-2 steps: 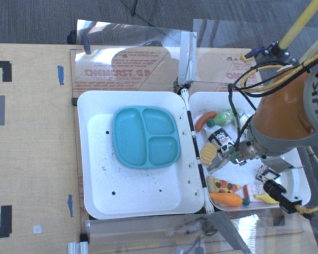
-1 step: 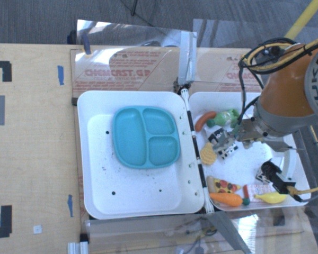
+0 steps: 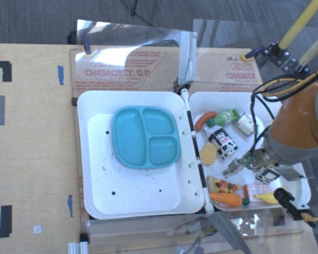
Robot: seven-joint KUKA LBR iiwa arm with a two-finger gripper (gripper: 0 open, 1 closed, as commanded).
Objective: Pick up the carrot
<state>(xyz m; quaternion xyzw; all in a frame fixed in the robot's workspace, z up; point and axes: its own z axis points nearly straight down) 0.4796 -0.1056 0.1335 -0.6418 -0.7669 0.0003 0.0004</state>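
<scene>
- A grey KUKA arm with an orange band reaches in over the right bin (image 3: pixel 197 100), its gripper (image 3: pixel 238 166) hanging above the bin's middle; the metal fingers (image 3: pixel 232 168) stand slightly apart with nothing between them

- The carrot (image 3: pixel 226 199), orange with a small green tip (image 3: pixel 246 200), lies along the near wall of the right bin, just beside the slice of pizza (image 3: pixel 222 185); its long axis runs roughly side to side, parallel to that near wall, green end toward the banana (image 3: pixel 267 197)

- From the carrot, the gripper sits up and a little to the right, apart from it and touching nothing; the judgement is that the coming move calls for a short travel toward the near wall, with the fingers set across the carrot's narrow width rather than along its length

- Crowding looks to be the risk: the pizza slice lies against the carrot's far side and the bin wall hems in the near side, so room for a finger on either flank seems tight

- Farther from the carrot lie a cookie (image 3: pixel 208 153), a black-and-white carton (image 3: pixel 223 142), a sausage (image 3: pixel 201 121) and a green bottle (image 3: pixel 225 117); a teal divided plate (image 3: pixel 146 136) rests in the left bin (image 3: pixel 95 157)
</scene>
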